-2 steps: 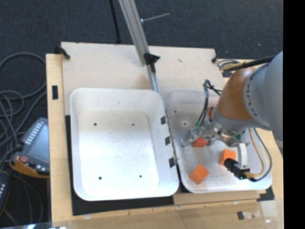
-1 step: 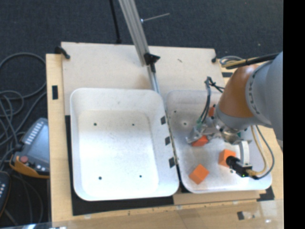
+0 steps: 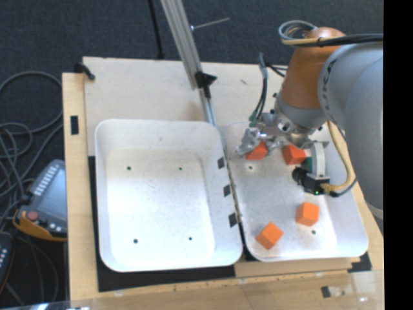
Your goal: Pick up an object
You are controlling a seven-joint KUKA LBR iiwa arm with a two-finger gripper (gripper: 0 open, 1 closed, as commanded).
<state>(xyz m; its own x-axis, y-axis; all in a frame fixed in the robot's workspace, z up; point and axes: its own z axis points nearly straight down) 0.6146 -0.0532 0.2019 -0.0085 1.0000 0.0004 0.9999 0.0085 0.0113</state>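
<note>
I've got the gripper down low in the right bin, at its far end, wrist nearly vertical over it. Two orange blocks sit right at the fingertips: one block on the left side of the tool, tucked under the metal finger hardware, and a second block on the right side, just beside it. I can't tell from this angle whether the jaws are apart or closed, or whether either block is between them; the wrist and cabling hide the gap.

My read on progress: approach is done, grasp unconfirmed, lift not yet done. Both blocks look to be resting on the bin floor. I wouldn't call anything held.

Two more orange blocks lie nearer the front of the same bin, well apart from the tool: one cube toward the right, another cube close to the front rim. The left bin is beside it on the surface.

Target look: small, bright orange, blocky, matte faces, crisp edges. Probably rigid and light, an easy pinch if squared up.
</note>
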